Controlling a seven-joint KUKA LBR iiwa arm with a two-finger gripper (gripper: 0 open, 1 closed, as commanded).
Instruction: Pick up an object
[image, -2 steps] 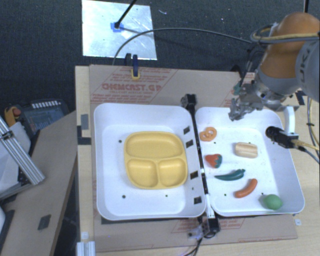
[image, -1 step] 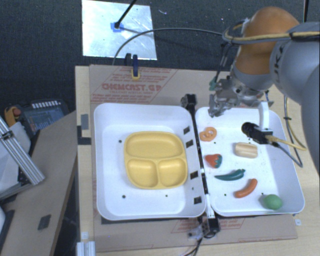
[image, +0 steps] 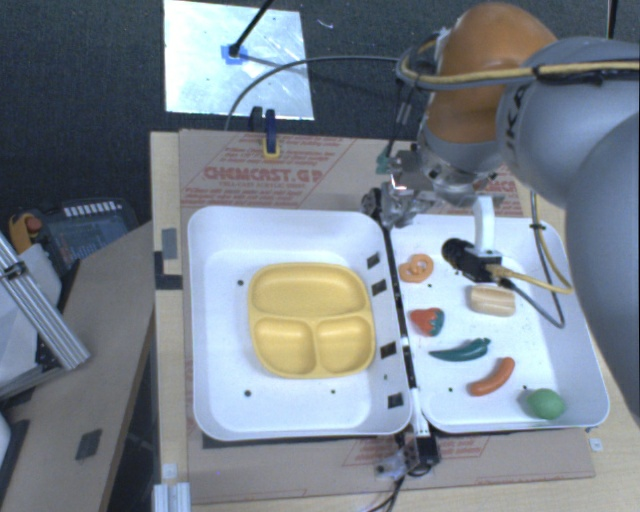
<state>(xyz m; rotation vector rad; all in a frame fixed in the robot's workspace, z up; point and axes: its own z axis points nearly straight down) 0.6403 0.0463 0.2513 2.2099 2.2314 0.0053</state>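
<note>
My arm (image: 560, 110) reached in over the far edge of the right bin (image: 570, 330), the wrist hanging above that bin's back left corner. The left bin (image: 215, 300), just beside the right bin across their shared wall, carried only a yellow divided tray (image: 305, 318), and I judged that no part of the job lay there.

My pincer (image: 400, 205) hovered at the right bin's far left corner, above the rim rather than down among the things. Whether it was spread or pressed together I could not tell; the housing hid it. Nothing showed between its tips, so I judged the pick not yet made.

Every candidate lay on the right bin's floor: a tan block (image: 491, 300) near the middle, a dark green pepper (image: 462, 349) and an orange sausage (image: 492, 376) toward the near wall, a green ball (image: 545, 403) in the near right corner, a red strawberry-like piece (image: 427, 321) by the left wall, and an orange ring (image: 417, 267) nearest my pincer.

Choosing, descending, closing and lifting were all left.
</note>
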